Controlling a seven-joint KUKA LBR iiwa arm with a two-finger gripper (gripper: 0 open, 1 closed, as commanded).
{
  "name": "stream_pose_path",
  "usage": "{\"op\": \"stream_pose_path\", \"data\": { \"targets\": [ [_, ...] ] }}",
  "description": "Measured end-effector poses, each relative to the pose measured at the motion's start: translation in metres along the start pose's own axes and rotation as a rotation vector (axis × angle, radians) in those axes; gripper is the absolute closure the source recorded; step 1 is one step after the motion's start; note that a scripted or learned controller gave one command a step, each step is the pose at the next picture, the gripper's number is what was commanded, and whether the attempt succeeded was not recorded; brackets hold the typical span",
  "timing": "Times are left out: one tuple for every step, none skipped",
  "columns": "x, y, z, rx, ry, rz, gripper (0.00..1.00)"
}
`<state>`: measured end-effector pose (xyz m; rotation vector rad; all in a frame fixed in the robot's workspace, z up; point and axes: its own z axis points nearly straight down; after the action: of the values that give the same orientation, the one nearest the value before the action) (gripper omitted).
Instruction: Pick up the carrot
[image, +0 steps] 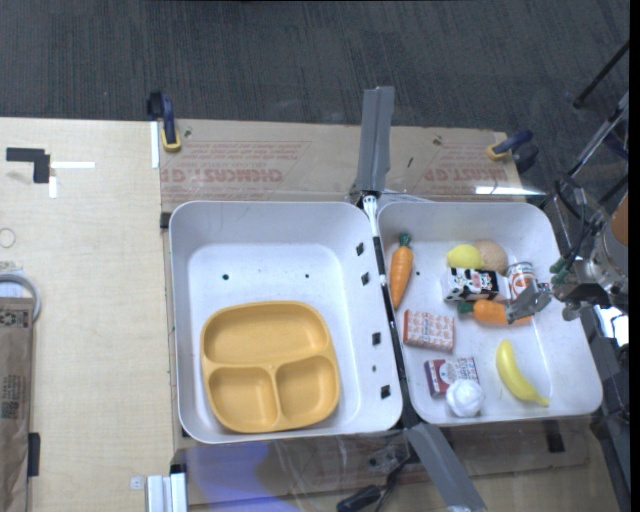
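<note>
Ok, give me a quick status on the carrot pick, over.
Tool at right bin's right side, nothing seen held. Carrot lying by left wall, untouched. Milk carton and lemon between them.

Left bin (190, 300): yellow divided tray (268, 365) toward the front edge. Right bin (560, 400): banana (520, 375) near the front right corner, lemon (464, 257) near the back edge, cow-print carton (472, 285) just in front of it, pink wafer packet (429, 329) mid-left, white ball (464, 398) at the front edge.
</note>
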<state>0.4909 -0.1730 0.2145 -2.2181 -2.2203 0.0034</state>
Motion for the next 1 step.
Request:
{"op": "stream_pose_path", "data": {
  "targets": [
    [0.0355, 0.0595, 0.0836, -0.001, 0.0, -0.152, 0.0]
  ]
}}
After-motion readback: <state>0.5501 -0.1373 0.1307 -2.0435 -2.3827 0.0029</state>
